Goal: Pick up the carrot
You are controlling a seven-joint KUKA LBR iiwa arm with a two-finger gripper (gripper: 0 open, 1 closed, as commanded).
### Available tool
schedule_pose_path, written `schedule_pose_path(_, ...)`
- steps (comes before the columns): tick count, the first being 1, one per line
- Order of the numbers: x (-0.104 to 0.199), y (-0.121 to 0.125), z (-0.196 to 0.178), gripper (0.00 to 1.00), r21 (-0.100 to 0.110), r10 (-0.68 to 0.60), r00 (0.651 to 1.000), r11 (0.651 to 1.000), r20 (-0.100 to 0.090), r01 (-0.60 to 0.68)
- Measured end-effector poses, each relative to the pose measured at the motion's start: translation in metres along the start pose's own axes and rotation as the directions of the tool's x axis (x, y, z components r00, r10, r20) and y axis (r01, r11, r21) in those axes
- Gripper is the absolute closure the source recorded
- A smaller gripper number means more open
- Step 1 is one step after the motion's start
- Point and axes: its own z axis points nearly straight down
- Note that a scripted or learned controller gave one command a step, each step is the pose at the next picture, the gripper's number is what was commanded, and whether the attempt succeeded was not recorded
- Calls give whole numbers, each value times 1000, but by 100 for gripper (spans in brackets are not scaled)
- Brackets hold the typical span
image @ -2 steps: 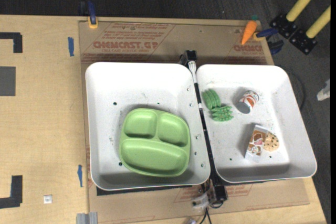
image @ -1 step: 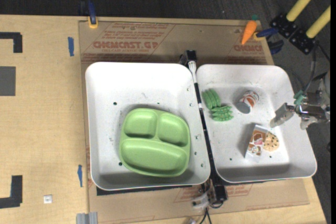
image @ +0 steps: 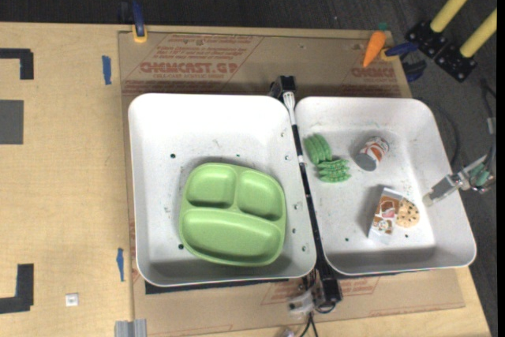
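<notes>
Meanwhile, the carrot (image: pixel 374 48) lay on the surface (image: pixel 63 170), outside both bins.
It rested well apart from the fingers (image: pixel 439 191), which sat at the right bin (image: pixel 450 170) rim; whether they were spread or pressed together could not be told. Nearer them lay a cookie packet (image: pixel 392 215), a can (image: pixel 373 153) and green vegetables (image: pixel 327 159); the left bin (image: pixel 158 130) held a green divided plate (image: pixel 233 212).

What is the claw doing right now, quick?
Claw: at the right bin's right rim, holding nothing; open or closed cannot be told. The carrot lies outside the bins.
</notes>
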Motion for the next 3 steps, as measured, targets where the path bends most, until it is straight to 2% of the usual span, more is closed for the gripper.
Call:
schedule_pose_path(2, 0, 0, 0, 0, 0, -1, 1000, 1000, 0, 1)
schedule_pose_path(3, 1, 0, 86, 0, 8, 428, 904, 904, -11, -428)
